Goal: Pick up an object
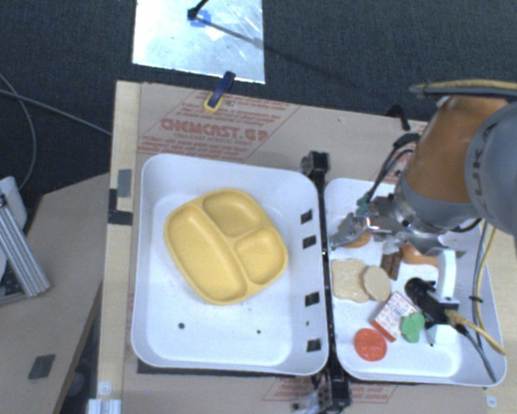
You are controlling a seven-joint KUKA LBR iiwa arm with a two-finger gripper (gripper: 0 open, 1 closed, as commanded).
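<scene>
The left bin [151, 237] held one yellow divided plate [226, 244] near its centre. The right bin [471, 363] held two beige slices [360, 281], one red disc [371, 345], one green piece [411, 327] and a small packet [395, 311] toward its near edge. The gripper [392, 251] hung above them; its state I cannot tell.

Light wooden bench [65, 228], covered in the middle by a printed cardboard sheet [221, 125]. On the sheet, two white bins side by side: left bin [151, 237], right bin [471, 359] toward the right edge.

Yellow plate [226, 244] left bin [155, 237], claw [352, 227] right bin [471, 359]
</scene>
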